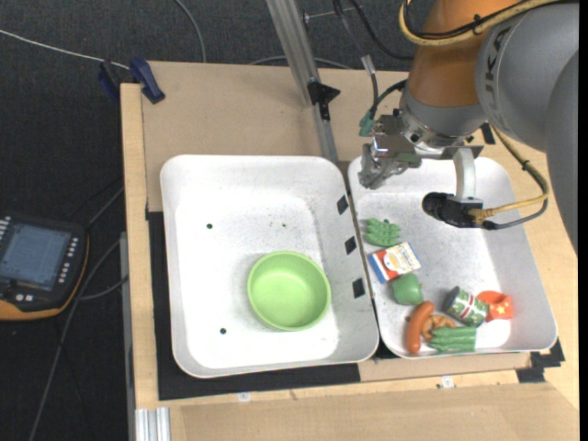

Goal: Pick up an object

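My gripper (384, 167) hangs over the far left corner of the right bin (524, 274), below the orange band of the arm. Nothing shows in it. Just in front of it in that bin lie a green leafy toy (381, 231), a small red, white and blue carton (395, 262) and a round green piece (407, 290). Along the bin's near edge are an orange sausage (418, 325), a green-labelled can (467, 306), a red piece (497, 305) and a green bean bundle (455, 340). A light green bowl (288, 289) sits in the left bin (197, 200).
A black device (450, 208) on a cable hangs off the arm above the right bin's middle. A metal post (299, 53) slants up behind the bins. Black clips (350, 244) line the wall between the bins. A handheld pendant (37, 260) lies far left, off the bench.
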Robot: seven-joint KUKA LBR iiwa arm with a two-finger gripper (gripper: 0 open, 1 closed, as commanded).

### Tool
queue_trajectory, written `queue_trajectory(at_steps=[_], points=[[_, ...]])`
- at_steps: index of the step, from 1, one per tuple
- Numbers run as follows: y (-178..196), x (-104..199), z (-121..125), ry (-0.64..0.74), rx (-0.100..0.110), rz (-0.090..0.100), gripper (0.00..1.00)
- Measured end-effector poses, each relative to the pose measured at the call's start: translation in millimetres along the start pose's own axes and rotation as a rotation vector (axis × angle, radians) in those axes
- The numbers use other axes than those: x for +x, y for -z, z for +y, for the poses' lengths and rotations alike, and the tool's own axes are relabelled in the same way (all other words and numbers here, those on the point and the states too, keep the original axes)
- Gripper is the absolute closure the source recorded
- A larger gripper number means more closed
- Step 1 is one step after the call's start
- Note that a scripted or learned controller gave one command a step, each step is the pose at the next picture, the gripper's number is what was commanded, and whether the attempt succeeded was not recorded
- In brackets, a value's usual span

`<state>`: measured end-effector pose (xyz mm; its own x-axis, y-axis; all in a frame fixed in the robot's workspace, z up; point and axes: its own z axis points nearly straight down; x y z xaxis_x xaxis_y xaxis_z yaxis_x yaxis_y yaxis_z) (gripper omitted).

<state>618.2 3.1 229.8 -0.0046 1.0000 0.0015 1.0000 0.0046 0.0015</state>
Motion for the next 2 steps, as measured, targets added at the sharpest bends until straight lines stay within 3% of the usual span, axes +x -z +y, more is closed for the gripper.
queue_trajectory(at_steps=[2], points=[[-3,94,-17,0.000,0.001,0.000,1.00]])
